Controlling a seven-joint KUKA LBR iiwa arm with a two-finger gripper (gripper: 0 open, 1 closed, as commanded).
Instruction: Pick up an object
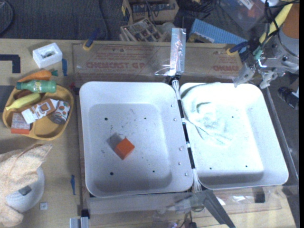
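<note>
Gripper [253,75] hangs over the right bin's [275,175] far corner, fingers apparently spread and holding nothing, well apart from the orange cube [125,148] lying in the left bin [95,99], presumably staged before reaching.

Wooden bench [57,175], dark carpet [57,8], tangled cables [142,4], yellow bowl [47,129] of groceries.

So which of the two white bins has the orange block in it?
The left bin: the orange block lies on its floor, far from the gripper over the right bin's back corner.
</note>
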